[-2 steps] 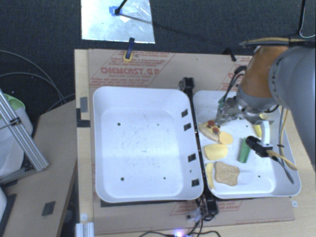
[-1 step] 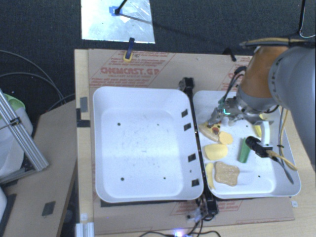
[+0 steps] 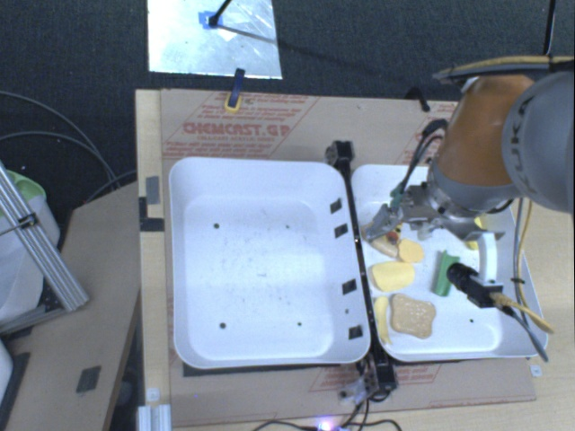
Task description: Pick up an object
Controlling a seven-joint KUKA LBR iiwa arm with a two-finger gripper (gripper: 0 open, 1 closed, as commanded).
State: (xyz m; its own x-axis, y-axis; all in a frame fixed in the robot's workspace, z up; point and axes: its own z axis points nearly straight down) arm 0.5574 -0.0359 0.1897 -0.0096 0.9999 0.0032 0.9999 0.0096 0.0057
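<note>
The gripper [image 3: 384, 227] hangs low over the right bin [image 3: 449, 341], close to the bin's left wall and just right of the black divider [image 3: 355, 241] between the two bins. Its tip is a dark, blurred mass seen at a slant, so whether it is open or closed cannot be told, and nothing can be seen gripped in it. Right under the tip lies a small reddish and tan piece [image 3: 391, 240]; whether the gripper touches it is not clear. Just beside that piece, to the lower right, is a small round yellow piece [image 3: 410, 251], and below it is a larger pale yellow piece [image 3: 393, 277]. Further toward the near edge sits a brown toast-like slice [image 3: 413, 316], with a narrow yellow strip [image 3: 382, 320] against its left side. A green block [image 3: 442, 273] stands apart to the right of the yellow pieces. The grey and orange arm [image 3: 490, 142] covers the bin's far right corner and much of its upper half; a sliver of yellow [image 3: 476, 226] shows beneath the wrist, too hidden to identify. The left bin [image 3: 260, 268] lies well apart from the gripper.
</note>
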